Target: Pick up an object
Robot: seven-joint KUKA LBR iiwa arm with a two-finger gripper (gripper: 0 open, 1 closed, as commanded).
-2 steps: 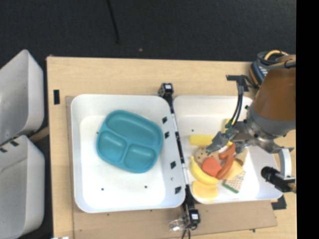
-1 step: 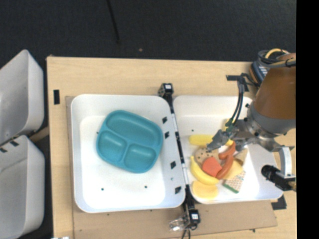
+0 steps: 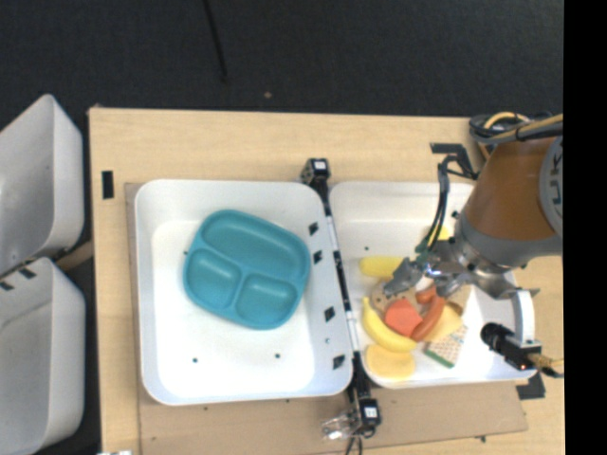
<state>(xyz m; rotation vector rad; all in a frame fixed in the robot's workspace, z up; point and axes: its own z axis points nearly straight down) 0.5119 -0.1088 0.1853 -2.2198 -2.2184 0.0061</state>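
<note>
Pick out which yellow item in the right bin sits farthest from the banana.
The yellow piece near the bin's middle, left of the end effector; the banana and the other yellow piece touch below.

The plate (image 3: 247, 268) is blue-green, both bins (image 3: 156, 349) are white, the banana (image 3: 384, 330) is yellow — and the arm (image 3: 512, 202) has an orange band.

Two bins sit side by side on a bench (image 3: 114, 140); a divided plate (image 3: 247, 268) lies in the left bin (image 3: 152, 368), near its middle and closer to the wall it shares with the right bin (image 3: 379, 202). In the right bin, a heap of toy food is crowded into the near half: a banana (image 3: 384, 328) toward the shared wall, a round slice (image 3: 391, 361) at the near edge, and a carrot (image 3: 430, 318) just right of the banana. The gripper (image 3: 432, 278) hangs directly over this heap.
</note>
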